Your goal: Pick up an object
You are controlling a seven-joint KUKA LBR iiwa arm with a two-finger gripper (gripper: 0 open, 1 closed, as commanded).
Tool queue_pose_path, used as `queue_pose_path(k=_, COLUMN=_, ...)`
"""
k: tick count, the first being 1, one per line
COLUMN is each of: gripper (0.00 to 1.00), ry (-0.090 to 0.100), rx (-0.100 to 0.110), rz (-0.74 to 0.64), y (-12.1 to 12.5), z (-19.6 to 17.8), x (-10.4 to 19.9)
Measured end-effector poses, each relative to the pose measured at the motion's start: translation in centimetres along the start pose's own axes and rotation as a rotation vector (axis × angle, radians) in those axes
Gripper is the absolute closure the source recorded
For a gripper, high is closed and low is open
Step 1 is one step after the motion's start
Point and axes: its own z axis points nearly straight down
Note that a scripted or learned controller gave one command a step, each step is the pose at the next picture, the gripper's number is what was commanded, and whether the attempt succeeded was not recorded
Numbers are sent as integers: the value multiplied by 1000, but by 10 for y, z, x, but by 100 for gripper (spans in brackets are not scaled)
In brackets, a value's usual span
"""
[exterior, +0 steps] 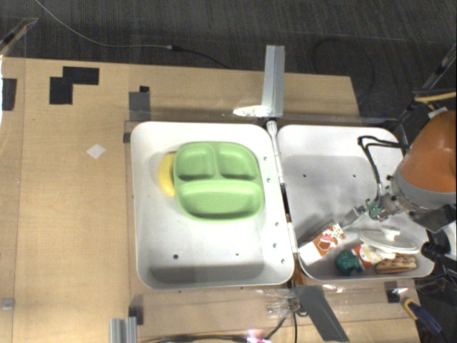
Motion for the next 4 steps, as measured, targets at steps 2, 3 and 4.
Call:
queue_pose_path(k=2, gripper=100, ry=-11, rx=-15, rz=-269, y=35, z=0, x=48)
queue_pose_path(k=3, gripper=100, ry=1, rx=0, rz=-488, y=22, z=-35, x=79)
queue_pose_path(k=4, gripper=100, ry=1, rx=-2, rz=-884, y=58, z=-83, x=88)
